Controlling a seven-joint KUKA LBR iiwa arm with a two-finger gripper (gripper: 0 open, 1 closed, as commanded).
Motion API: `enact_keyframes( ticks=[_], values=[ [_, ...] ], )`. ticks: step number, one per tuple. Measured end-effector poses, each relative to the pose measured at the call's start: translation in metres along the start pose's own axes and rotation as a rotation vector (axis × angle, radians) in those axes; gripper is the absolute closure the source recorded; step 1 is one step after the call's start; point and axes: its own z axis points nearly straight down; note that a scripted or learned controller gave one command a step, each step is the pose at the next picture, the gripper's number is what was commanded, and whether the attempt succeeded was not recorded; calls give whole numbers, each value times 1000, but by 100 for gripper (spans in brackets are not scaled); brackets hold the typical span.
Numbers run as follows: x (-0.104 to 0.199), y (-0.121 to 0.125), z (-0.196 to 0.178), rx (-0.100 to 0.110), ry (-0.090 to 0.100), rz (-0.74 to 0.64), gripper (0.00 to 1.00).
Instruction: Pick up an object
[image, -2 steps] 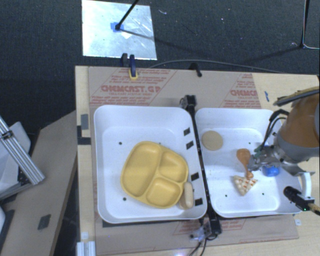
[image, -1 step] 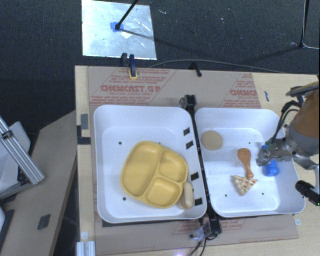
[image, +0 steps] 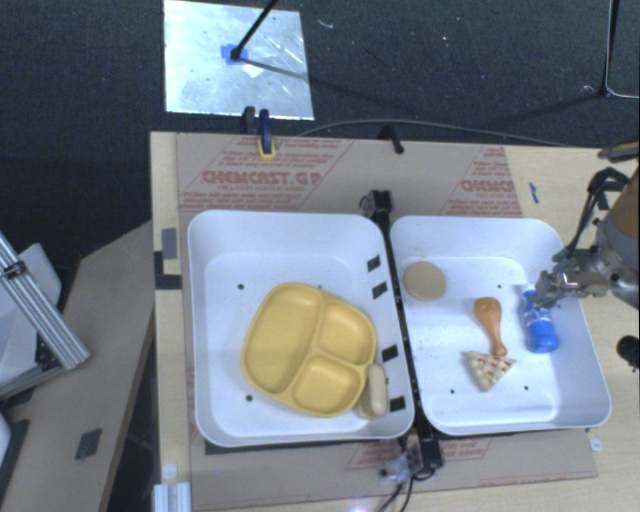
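In the right bin (image: 500, 410) a blue bottle-like object (image: 541, 331) lies by the right wall. My gripper (image: 552, 289) comes in from the right and hangs just above the blue object's upper end, close to it or touching it; I cannot tell which. A brown drumstick-shaped piece (image: 489, 322) lies left of the blue object. Below that sits a tan waffle-patterned wedge (image: 489, 369). A round tan disc (image: 425, 281) rests at the bin's upper left.
The left bin (image: 230, 270) holds a yellow divided plate (image: 310, 348) with a beige roll (image: 375, 390) at its lower right edge. A black divider with clips (image: 392, 310) runs between the bins. The arm's grey body (image: 615, 250) overhangs the right bin's rim.
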Motion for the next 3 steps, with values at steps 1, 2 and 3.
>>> enact_keyframes(
  ticks=[1, 2, 3],
  values=[
    [-1, 2, -54, 0, 0, 0, 100],
    [51, 21, -39, 7, 4, -5, 100],
    [104, 37, -24, 7, 5, -6, 100]
  ],
)
